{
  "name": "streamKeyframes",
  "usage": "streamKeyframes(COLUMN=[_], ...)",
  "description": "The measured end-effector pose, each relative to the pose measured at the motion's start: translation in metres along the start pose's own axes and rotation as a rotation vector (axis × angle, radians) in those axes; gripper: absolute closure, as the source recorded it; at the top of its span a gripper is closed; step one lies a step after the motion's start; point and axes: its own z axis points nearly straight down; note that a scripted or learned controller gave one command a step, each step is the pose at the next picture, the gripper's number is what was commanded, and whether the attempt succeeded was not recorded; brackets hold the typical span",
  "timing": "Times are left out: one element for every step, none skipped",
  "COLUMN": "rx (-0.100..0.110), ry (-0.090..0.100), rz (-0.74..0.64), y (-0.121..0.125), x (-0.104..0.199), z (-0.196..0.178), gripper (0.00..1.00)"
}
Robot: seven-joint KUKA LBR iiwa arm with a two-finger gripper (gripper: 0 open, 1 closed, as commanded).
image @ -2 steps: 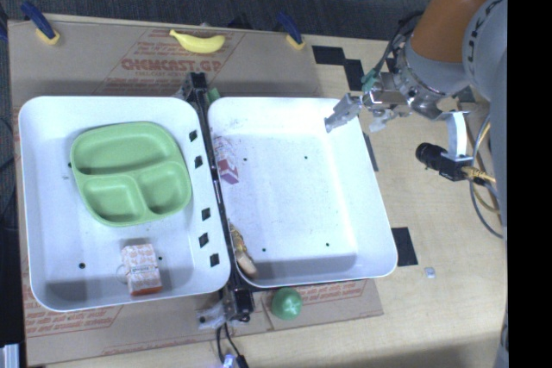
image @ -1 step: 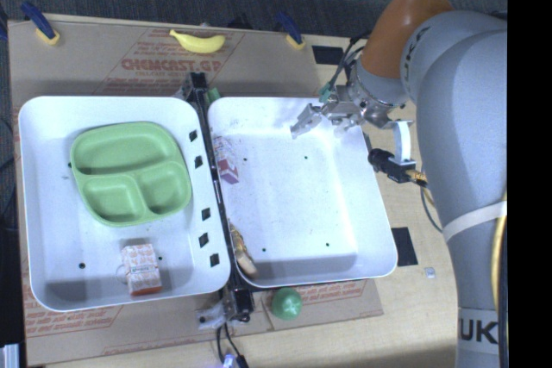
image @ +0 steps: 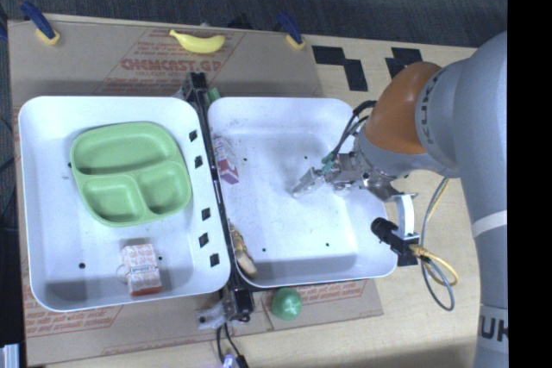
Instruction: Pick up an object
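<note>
I have the claw [image: 304,182] low over the right bin [image: 285,267]; I cannot tell its state from this slant. My likeliest target is the small red-and-white packet [image: 226,160], lying flat and crumpled against that bin's left wall, well apart from the claw. A descent here would, I judge, close on bare floor (nothing lies beneath it). Pressed to the wall, the packet may slip a pinch
</note>
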Motion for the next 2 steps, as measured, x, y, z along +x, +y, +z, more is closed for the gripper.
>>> streamKeyframes(rx=[-0.007,0.001], ry=[-0.001,0.001], rz=[0.0,0.0], y=[0.086,0.103], x=[0.0,0.031], z=[-0.097,0.001], gripper=[0.0,0.0])
